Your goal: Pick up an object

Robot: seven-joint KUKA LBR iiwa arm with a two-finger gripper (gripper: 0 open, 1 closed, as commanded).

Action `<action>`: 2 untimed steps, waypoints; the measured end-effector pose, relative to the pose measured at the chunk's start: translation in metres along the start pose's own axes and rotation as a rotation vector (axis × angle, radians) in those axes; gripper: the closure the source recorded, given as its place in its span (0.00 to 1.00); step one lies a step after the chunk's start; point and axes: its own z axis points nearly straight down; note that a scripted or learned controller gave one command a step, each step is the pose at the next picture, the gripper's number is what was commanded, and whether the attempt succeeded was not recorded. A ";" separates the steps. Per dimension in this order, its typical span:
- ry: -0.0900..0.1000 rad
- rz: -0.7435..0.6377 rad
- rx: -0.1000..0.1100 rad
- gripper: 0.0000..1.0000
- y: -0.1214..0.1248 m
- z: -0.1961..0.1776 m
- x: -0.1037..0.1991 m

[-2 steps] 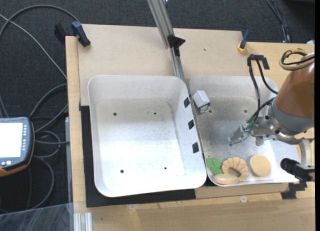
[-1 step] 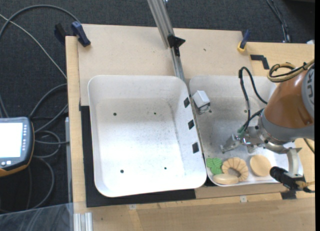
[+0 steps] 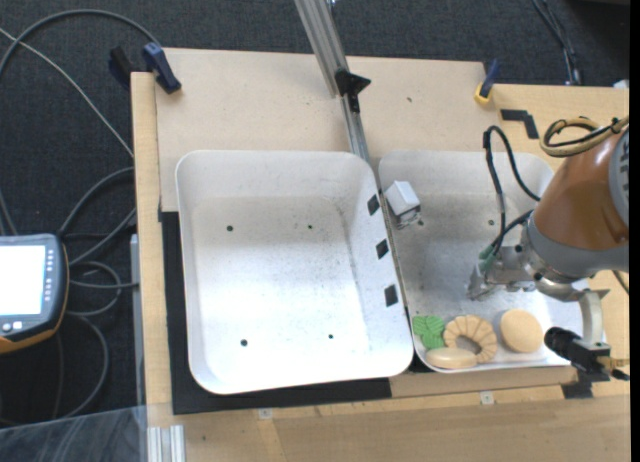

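Tan, rounded bun-shaped object (image 3: 520, 331): lies just below your gripper (image 3: 492, 280), beside a ridged beige croissant-like piece (image 3: 471, 336). Gripper state: cannot tell. Risk: crowded corner of the white bin (image 3: 440, 250) may deflect a descent.

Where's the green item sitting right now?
The green item lies in the right bin, at its near-left corner by the divider, just left of the ridged tan pastry in the camera view.

Along the lower edge of the shallow white right bin (image 3: 440, 175) lie three things in a row: a green leafy piece (image 3: 429, 329) leftmost, a ridged tan croissant-shaped piece (image 3: 472, 335) in the middle, and a smooth beige egg-shaped piece (image 3: 520, 331) rightmost.
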 end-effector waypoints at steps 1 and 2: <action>-0.003 0.000 -0.006 1.00 -0.006 -0.059 -0.006; -0.004 -0.001 -0.008 1.00 -0.006 -0.123 -0.006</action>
